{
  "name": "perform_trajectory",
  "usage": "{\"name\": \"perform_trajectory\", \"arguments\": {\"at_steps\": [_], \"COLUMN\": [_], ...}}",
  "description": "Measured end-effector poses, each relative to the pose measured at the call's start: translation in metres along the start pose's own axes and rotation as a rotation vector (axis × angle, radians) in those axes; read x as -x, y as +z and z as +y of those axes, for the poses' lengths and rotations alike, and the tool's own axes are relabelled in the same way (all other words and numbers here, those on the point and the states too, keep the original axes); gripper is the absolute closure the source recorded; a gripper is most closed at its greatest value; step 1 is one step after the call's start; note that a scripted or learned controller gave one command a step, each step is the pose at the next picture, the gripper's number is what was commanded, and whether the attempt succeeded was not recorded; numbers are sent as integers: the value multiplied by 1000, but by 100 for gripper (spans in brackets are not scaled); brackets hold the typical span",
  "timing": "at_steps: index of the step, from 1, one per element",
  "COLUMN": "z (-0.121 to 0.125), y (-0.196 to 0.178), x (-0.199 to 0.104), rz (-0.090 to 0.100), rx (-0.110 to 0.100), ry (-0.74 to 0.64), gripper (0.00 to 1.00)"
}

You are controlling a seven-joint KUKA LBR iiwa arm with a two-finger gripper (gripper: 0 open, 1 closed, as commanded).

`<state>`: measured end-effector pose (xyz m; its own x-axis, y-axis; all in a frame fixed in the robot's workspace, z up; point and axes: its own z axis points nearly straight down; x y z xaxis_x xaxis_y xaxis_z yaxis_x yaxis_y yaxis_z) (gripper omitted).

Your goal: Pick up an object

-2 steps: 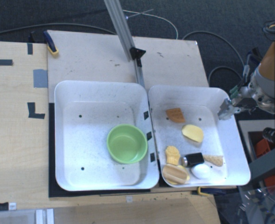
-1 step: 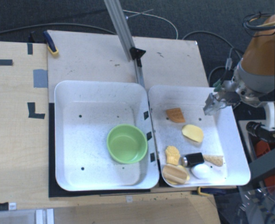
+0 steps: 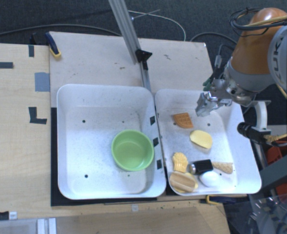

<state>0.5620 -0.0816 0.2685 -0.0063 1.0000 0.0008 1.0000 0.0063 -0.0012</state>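
My gripper (image 3: 205, 106) hangs over the upper right part of the right bin (image 3: 240, 130), just right of an orange-brown waffle-like piece (image 3: 182, 120). Nothing shows between its fingers. Below it lies a yellow rounded piece (image 3: 201, 139). Lower in the same bin sit a small yellow corn-like piece (image 3: 180, 162), a black-and-silver object (image 3: 200, 167), a tan wedge (image 3: 223, 168), a white rounded piece (image 3: 211, 179) and a tan bread-like roll (image 3: 182, 182). A green bowl (image 3: 132, 150) stands in the left bin (image 3: 80, 111).
A slanted metal pole (image 3: 128, 28) crosses the bench above the bins and ends at a black clamp (image 3: 143, 55). Cables lie on the dark floor at the top. A blue-and-yellow tool (image 3: 53, 45) rests at the bench's upper left.
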Motion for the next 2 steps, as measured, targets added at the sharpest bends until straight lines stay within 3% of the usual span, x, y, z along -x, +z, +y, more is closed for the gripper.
{"name": "perform_trajectory", "arguments": {"at_steps": [2], "z": [35], "y": [6], "x": [-100], "rz": [0], "rx": [0], "ry": [0], "gripper": [100]}}
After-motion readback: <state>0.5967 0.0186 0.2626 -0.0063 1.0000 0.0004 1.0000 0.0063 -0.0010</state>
